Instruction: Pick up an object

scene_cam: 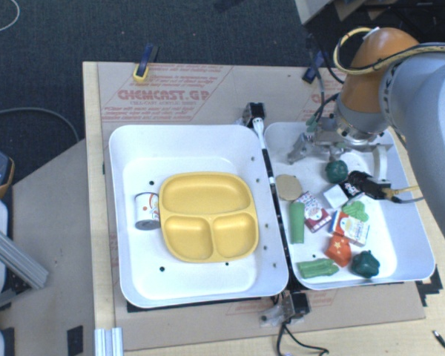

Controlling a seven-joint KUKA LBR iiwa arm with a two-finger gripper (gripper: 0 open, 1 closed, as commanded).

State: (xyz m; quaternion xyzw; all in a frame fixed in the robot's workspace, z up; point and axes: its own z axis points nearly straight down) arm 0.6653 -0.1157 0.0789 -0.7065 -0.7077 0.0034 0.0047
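Observation:
My gripper [340, 153] hangs over the far end of the right bin [415, 252], under the orange band of the arm. Its grey fingers [298, 151] look spread apart, with nothing between them. A dark green ball [336, 170] lies just in front of the gripper, apart from it. Nearer in the same bin lie a tan disc [288, 187], a long green block [296, 221], a red and white packet [314, 210], an orange piece [340, 251], a dark green lump [366, 264] and a flat green piece [317, 268].
The left bin [126, 154] holds a yellow divided plate [208, 215] and a small can [146, 211] lying on its side to the plate's left. A black part with a yellow cable [374, 187] hangs beside the ball. A black divider [268, 176] separates the bins.

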